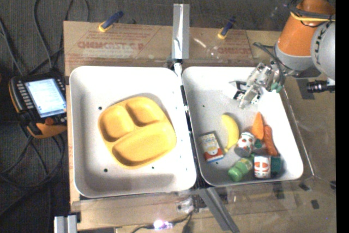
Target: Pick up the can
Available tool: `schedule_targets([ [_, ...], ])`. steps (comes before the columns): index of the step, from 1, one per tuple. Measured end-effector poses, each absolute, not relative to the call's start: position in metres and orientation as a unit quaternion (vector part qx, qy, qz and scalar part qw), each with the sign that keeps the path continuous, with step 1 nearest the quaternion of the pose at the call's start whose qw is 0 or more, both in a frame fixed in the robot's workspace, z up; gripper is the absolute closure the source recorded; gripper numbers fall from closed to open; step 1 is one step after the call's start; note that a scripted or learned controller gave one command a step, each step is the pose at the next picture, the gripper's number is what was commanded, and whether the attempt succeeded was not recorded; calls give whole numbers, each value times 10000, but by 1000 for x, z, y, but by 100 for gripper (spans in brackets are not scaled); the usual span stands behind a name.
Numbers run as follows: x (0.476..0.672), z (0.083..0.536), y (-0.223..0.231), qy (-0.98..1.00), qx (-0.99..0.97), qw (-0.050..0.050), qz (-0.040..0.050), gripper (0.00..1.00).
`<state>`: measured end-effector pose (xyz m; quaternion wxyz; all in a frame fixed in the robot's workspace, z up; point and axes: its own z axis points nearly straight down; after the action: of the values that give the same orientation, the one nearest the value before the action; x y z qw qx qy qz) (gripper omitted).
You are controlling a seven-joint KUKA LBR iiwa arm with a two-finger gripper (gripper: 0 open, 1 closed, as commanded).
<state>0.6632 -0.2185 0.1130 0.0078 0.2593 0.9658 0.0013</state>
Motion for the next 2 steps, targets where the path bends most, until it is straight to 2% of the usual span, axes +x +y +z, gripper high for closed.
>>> schedule_targets([
  [1,668,130,-221,9657,2592,185,-5,100],
  [2,633,123,-219,9686,2485,59,-7,100],
])
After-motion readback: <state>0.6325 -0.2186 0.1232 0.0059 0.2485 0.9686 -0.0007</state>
